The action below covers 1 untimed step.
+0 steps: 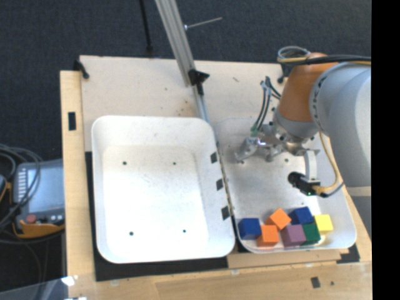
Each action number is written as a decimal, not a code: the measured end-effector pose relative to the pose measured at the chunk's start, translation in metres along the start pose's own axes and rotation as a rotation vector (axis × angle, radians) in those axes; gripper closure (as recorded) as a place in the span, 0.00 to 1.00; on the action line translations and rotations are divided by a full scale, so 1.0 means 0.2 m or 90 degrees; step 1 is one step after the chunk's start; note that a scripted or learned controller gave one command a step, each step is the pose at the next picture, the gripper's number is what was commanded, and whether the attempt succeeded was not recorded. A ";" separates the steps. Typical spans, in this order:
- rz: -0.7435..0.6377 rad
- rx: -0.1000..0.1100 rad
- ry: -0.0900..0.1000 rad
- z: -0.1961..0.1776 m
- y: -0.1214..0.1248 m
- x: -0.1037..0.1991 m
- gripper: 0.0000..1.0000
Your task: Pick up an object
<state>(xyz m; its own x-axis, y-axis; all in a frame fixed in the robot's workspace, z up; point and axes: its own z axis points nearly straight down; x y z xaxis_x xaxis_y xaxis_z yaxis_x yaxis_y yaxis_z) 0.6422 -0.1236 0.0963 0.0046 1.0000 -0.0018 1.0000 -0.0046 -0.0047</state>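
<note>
We count seven blocks (pixel 286 227) clustered at the right bin's (pixel 250 180) near edge: two blue, two orange, one purple, green, yellow. Gripper (pixel 253 149) hangs above the bin's far end, well apart; its state we cannot tell, too blurred.

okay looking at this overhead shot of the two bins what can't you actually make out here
- Gripper: small and blurred in the camera view, so its fingers' state is unreadable.
- Right bin: its far right part is covered by the grey arm.
- Blocks: clustered tightly at the near edge; the purple block and green block overlap neighbours, so hidden pieces could lie behind.
</note>
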 end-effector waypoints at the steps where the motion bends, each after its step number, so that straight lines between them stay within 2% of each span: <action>1: 0.001 -0.003 0.000 -0.01 0.00 0.00 0.00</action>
<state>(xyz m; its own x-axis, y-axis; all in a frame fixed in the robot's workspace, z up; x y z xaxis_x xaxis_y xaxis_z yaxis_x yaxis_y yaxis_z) 0.6427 -0.1246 0.0976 0.0064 1.0000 -0.0011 1.0000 -0.0064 -0.0004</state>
